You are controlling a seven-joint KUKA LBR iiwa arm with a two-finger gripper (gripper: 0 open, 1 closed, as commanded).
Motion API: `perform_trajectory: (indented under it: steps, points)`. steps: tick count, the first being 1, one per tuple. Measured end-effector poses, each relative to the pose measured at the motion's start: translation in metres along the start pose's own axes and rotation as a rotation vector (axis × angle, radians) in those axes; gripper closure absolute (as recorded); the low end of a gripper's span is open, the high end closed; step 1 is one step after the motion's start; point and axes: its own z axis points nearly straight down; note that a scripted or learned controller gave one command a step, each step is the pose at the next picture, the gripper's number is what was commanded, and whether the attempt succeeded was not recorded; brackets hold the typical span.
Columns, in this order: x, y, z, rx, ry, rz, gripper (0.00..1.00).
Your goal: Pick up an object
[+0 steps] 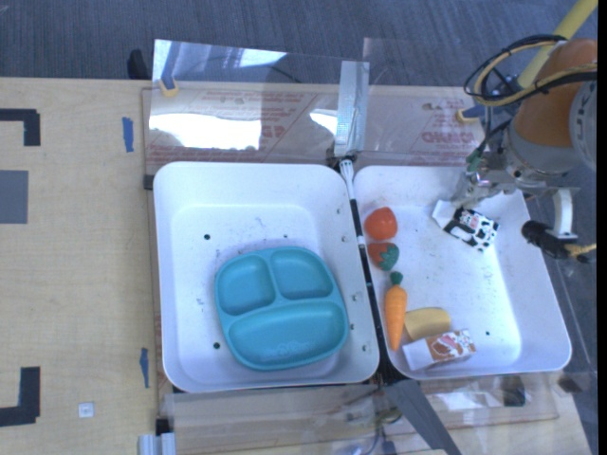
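You have the gripper [471, 190] down at the back of the right bin [531, 349], hanging just above and touching or nearly touching a small black-and-white object [471, 226] that lies near that bin's far right corner; whether it is closed on anything I cannot tell from this slant, so don't count it as a hold. Take that object as your target, since it sits well apart from everything else and gives you room on all sides. It looks like a flat, boxy packet lying at an angle to the bin walls, so line the wrist up across its narrow side, come straight down, and lift slowly enough to see it rise off the white floor. The bin floor looks smooth, and my guess is the packet could slide away if you catch it off-centre. The other candidates crowd the opposite side of the right bin, along its left wall: a tomato [380, 223], a second small red-and-green vegetable [384, 254] just in front of it, a carrot [395, 314] nearer the front, a yellow block [427, 321] just beside the carrot, and a red-and-white carton [438, 348] touching the block at the front edge. They are harder picks, being packed close. The left bin [180, 254] holds a teal divided plate [280, 306]. Behind both bins stand clear plastic panels [247, 102] on a wooden bench [66, 254].
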Motion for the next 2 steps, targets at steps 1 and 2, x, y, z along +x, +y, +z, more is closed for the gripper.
perform_trajectory:
  steps: [1,2]
  points:
    - [-0.039,0.024,-0.11,0.041,0.002,-0.145,1.0]
    - [0.024,0.015,-0.11,0.051,0.013,-0.291,1.0]
